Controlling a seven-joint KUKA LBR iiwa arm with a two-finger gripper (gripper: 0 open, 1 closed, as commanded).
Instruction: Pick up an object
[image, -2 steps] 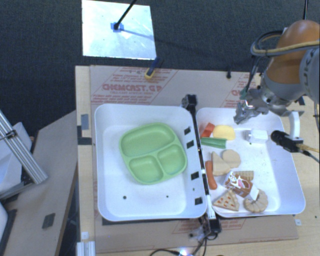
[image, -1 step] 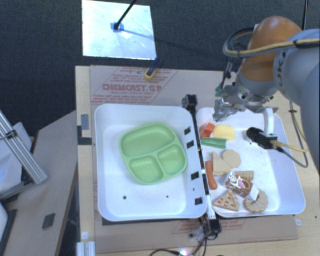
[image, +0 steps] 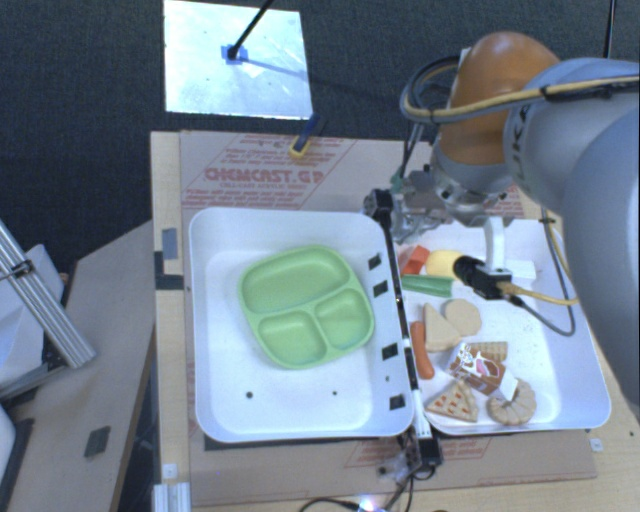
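Toy food pieces (image: 466, 358) clustered in right shallow white bin (image: 575, 385), including orange carrot stick (image: 423, 349) and yellow lemon-shaped piece (image: 441, 263), grey arm's gripper (image: 415, 222) low over bin's far left corner, grip state cannot be determined, green three-compartment plastic tray (image: 305, 304) in left white bin (image: 225, 385).

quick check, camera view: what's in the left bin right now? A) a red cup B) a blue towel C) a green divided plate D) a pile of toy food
C: the green divided plate lies in the left bin, while the toy food pieces lie in the right bin.
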